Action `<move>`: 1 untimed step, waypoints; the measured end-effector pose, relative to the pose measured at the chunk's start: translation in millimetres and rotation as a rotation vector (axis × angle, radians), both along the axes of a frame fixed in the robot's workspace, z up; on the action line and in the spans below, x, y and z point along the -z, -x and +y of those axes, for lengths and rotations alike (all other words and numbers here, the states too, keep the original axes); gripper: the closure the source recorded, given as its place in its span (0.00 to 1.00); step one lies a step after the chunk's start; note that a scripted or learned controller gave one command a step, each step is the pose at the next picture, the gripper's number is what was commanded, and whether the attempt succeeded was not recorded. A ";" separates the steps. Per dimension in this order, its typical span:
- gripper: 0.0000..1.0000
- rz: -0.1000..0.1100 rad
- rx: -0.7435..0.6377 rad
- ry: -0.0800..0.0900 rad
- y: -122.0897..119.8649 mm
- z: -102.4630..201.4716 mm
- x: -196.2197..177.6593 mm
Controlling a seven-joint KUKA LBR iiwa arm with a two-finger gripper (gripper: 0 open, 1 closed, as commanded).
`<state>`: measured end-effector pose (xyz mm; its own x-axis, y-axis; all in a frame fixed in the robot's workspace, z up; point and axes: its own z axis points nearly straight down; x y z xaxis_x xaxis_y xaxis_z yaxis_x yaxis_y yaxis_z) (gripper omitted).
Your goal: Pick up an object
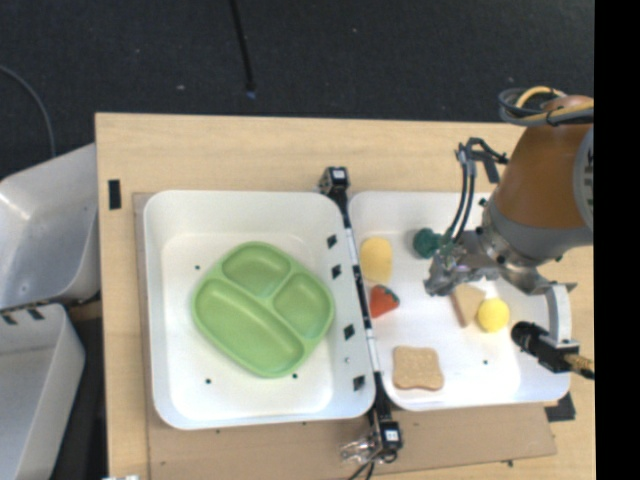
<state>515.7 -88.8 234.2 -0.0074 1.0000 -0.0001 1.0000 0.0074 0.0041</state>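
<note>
In the right bin (455, 393) lie a pale yellow fruit (376, 257), a red strawberry-like piece (382, 300), a slice of toast (417, 367), a yellow ball (492, 314), a dark green item (427, 240) and a tan stick (458, 306). My gripper (447, 271) hangs low over the middle of this bin, just right of the green item and over the upper end of the stick. Nothing shows between its fingers.
The left bin (165, 258) holds a green divided plate (264, 308). A black divider with clips (352, 288) runs between the bins. The grey and orange arm (545, 183) covers the right bin's far right side. Cables (467, 183) trail beside the wrist.
</note>
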 end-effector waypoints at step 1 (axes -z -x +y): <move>1.00 0.002 0.000 -0.001 1.0 44.6 -4.9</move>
